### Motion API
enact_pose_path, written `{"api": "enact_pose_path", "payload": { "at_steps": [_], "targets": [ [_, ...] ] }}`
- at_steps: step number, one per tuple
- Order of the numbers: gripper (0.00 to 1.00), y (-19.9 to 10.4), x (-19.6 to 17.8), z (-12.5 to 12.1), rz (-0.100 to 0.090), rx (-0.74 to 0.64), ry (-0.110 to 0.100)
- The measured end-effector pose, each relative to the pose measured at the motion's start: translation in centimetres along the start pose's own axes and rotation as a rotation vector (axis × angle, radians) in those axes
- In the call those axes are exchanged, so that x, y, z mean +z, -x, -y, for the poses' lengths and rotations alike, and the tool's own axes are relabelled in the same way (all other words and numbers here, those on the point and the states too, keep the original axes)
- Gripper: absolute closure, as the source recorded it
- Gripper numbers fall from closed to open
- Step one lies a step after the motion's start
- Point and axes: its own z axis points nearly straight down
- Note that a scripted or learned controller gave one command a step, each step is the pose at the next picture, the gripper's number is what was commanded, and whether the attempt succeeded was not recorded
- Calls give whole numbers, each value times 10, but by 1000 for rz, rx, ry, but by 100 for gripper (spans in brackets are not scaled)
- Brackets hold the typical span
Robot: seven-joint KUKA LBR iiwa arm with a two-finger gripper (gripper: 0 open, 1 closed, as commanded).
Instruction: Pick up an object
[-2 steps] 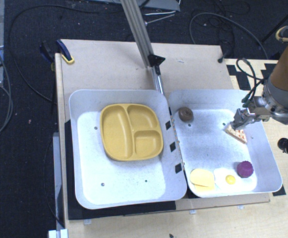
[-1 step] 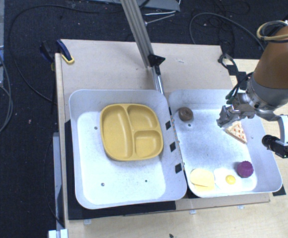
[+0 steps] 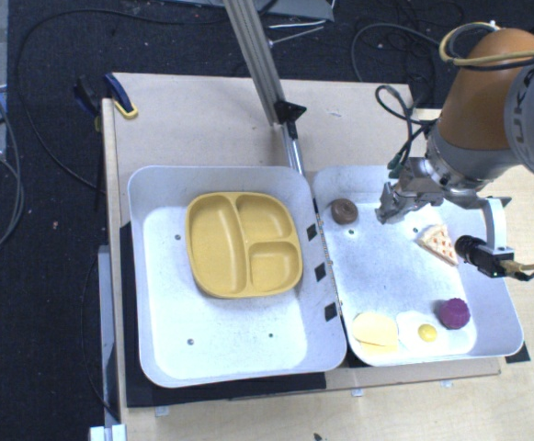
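The grey arm with its orange upper casing reached in from the right and hung its two-finger gripper (image 3: 391, 211) low over the far part of the right-hand shallow white bin (image 3: 377, 269), with a small round brown piece (image 3: 344, 211) lying just beside it to the left and a triangular pizza-slice toy (image 3: 437, 243) near it on the other side. The likeliest trouble from here, as I judged it, was a descent that landed on bare bin floor between those two things, since the gripper appeared to sit over neither of them squarely; a near miss could also nudge the brown piece so that it rolled toward the bin wall, out of reach of a clean pinch. The remaining candidates, a pale yellow disc (image 3: 375, 329), a white fried-egg toy with a yellow yolk (image 3: 422, 331) and a purple rounded lump (image 3: 453, 313), lay together along the near edge of that bin, well apart from the gripper. The yellow divided plastic tray (image 3: 244, 243) sat alone in the left-hand white bin (image 3: 165, 338) on the counter (image 3: 202, 122). How wide the jaws stood could not be made out from this angle, and nothing could be seen held between them.
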Motion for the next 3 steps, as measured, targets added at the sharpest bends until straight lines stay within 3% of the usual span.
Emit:
{"api": "enact_pose_path", "payload": {
  "at_steps": [1, 2, 3],
  "targets": [
    [100, -54, 11, -16, 0, -1, -2],
    [100, -107, 4, -21, 0, 1, -1],
    [100, -154, -8, -42, 0, 1, 1]
  ]
}}
